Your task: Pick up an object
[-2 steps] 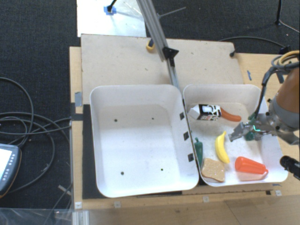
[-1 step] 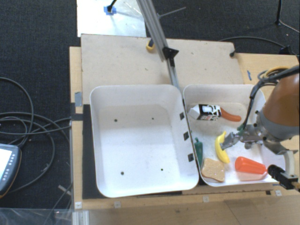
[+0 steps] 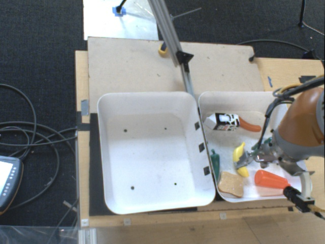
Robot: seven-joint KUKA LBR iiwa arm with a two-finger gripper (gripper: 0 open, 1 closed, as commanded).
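The right bin (image 3: 254, 98) holds several small objects. A yellow piece (image 3: 238, 152) lies mid-bin, right against my gripper (image 3: 247, 159), which reaches in from the right and is low over it. An orange cone (image 3: 270, 179) lies just below the gripper, and a tan bread slice (image 3: 231, 185) is at the front. A green piece (image 3: 215, 161) rests by the left wall. At the back lie a black-and-white patterned item (image 3: 226, 121) and an orange stick (image 3: 250, 125). The wrist hides part of the bin's right side.
The left bin (image 3: 117, 105) stands beside the right one, sharing a raised wall (image 3: 202, 146). A grey pole (image 3: 170, 29) slants across the back of the bench. Cables (image 3: 30, 136) and a pendant (image 3: 7, 179) lie on the floor to the left.
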